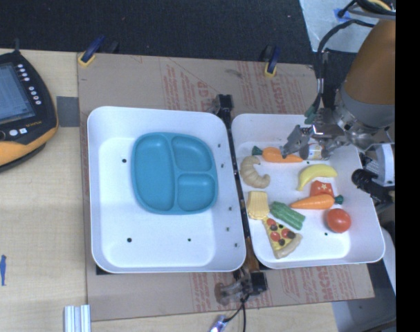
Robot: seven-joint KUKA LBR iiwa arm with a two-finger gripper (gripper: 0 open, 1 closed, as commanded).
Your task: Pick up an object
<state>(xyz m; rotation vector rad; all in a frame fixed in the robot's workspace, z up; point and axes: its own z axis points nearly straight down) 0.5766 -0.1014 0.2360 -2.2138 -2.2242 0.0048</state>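
**Pincer low over the carrot at the back of the right bin**

The pincer point(301, 144) hangs at the far side of the right bin point(362, 254), its dark fingers reaching down toward an orange carrot point(279, 157) that lies flat on the bin floor. From this slanted view I cannot tell whether the fingers stand apart or together, nor whether they touch the carrot; nothing is visibly between them.

Just beside the carrot, toward the centre divider, lies a pale croissant point(254, 172); on the other side a yellow banana point(315, 174). Nearer the camera come a second carrot point(313, 202), a red strawberry-like piece point(322, 187), a tomato point(338, 220), a green ridged vegetable point(287, 215), a yellow corn piece point(257, 205) and a pizza slice point(281, 235). The left bin point(113, 241) holds a blue divided plate point(174, 172). A teach pendant point(16, 109) rests on the desk point(37, 254) at far left.

These look like plastic play food: probably light, stiff and smooth, so likely to slip or skate away under an off-centre pinch. The carrot seems best taken across its thicker middle, fingers straddling its narrow width, since the tapered tip would tend to squirt out. The croissant lies close enough that a finger could nudge it.
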